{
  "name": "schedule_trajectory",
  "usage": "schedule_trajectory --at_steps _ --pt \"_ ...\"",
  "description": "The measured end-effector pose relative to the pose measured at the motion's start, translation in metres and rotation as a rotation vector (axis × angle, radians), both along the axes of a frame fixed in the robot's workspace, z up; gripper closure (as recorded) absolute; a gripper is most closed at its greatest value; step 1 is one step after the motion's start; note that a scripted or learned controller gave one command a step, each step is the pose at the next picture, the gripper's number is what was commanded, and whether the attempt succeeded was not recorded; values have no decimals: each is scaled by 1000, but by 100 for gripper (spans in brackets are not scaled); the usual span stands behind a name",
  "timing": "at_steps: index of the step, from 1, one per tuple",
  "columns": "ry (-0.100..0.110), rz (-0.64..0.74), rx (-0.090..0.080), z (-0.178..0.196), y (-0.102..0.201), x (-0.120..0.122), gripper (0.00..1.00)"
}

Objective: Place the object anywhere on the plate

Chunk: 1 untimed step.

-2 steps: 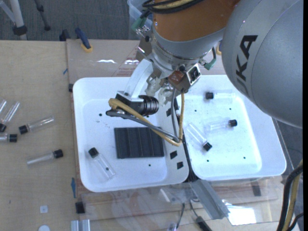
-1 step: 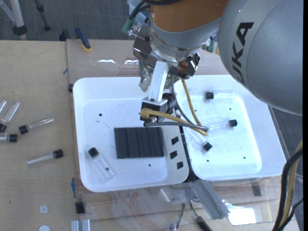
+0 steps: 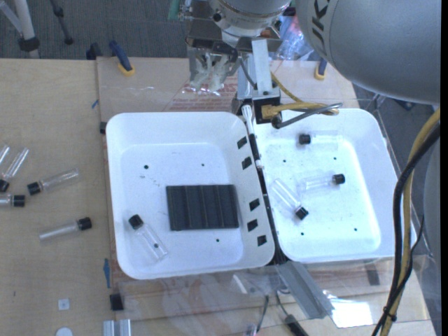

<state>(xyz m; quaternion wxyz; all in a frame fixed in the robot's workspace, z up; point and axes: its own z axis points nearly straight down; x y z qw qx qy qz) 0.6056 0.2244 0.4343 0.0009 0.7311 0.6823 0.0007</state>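
Note:
A black ribbed plate lies flat in the middle of the left bin. A clear vial with a black cap lies in that bin's near left corner, apart from the plate. Three more capped vials lie in the right bin: one at the back, one in the middle, one nearer the divider. My gripper hangs beyond the far edge of the left bin, above the bench, well away from the plate and every vial.
Several loose vials lie on the wooden bench left of the bins. Blue clamps sit at the back edge. A yellow cable crosses the right bin's far rim. The big grey arm overhangs the back right.

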Motion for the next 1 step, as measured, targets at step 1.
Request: schedule_trajectory --at_steps 1 --pt "0 -469 1 -37 2 38 100"
